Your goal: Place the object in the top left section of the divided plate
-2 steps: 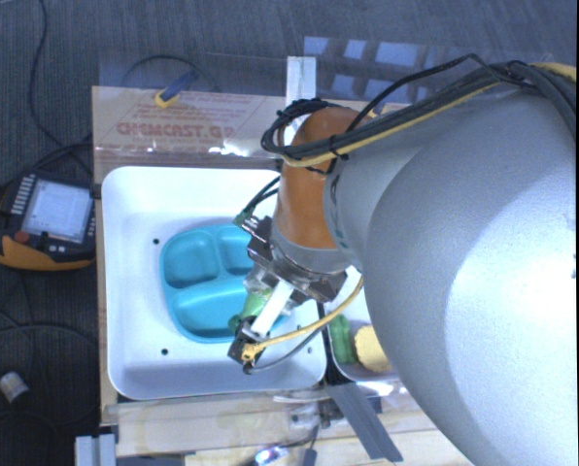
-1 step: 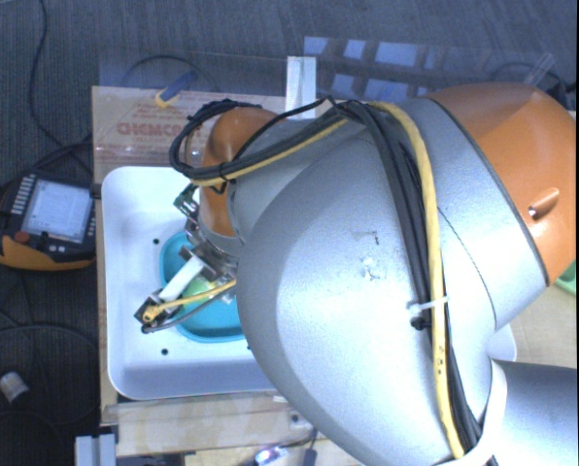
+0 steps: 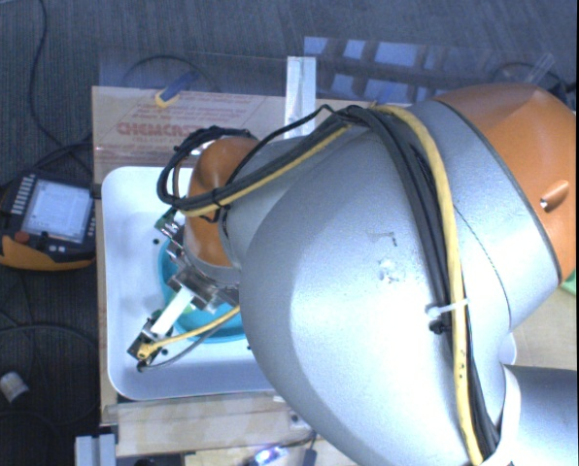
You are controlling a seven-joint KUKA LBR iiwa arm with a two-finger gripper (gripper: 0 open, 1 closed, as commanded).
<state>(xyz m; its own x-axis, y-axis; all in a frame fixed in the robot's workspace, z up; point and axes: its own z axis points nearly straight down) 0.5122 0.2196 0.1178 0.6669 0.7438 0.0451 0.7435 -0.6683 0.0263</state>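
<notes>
The teal divided plate (image 3: pixel 169 278) lies in the left white bin (image 3: pixel 126 250). Just a curved strip of its left rim and a patch near the bin's front show past the arm. My gripper (image 3: pixel 185 260) hangs low over the plate, below the orange band of the wrist (image 3: pixel 215 202). The arm's big grey body hides the plate's sections, and I cannot make out any object on the plate or in the gripper.
The arm covers the bench from the middle to the right, including the second bin. A brown cardboard sheet (image 3: pixel 163 124) lies behind the left bin. On the floor to the left rests a yellow-and-black pendant (image 3: pixel 45 219) with cables.
</notes>
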